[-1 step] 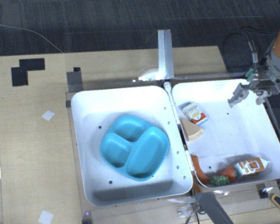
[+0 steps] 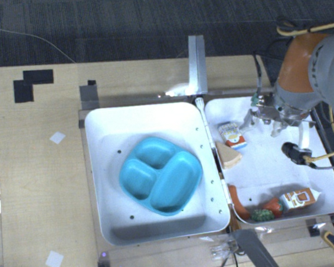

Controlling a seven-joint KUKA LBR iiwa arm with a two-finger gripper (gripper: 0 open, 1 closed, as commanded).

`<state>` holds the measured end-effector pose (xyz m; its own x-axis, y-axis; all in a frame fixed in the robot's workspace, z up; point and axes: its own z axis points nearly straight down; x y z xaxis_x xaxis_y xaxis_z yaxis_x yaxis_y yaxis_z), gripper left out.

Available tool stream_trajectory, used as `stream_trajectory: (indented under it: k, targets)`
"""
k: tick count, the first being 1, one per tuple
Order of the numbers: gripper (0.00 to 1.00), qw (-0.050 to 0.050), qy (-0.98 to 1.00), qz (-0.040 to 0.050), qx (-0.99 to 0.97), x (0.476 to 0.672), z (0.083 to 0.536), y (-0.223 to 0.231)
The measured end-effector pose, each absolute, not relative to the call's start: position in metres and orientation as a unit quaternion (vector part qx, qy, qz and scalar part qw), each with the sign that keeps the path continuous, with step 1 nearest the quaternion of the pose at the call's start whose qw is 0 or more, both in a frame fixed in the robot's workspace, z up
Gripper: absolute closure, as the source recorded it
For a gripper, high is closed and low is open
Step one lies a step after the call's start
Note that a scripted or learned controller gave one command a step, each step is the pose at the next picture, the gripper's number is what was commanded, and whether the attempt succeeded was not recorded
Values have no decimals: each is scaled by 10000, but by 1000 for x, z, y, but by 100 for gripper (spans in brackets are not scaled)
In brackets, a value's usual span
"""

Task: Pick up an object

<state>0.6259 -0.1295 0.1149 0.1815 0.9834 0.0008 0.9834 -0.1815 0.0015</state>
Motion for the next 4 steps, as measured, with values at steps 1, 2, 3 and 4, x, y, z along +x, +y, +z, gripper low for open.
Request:
stream_trajectory:
  k: [1,2,3,4]
  targets:
    - [0,20,7215,17,6924,665,133,-83]
    - [0,69,6820,91,7312,654,97,-100]
    - [0,126,7122,91,7018,648,97,-87]
    - [0,87,6320,81,7749,661,97,-153]
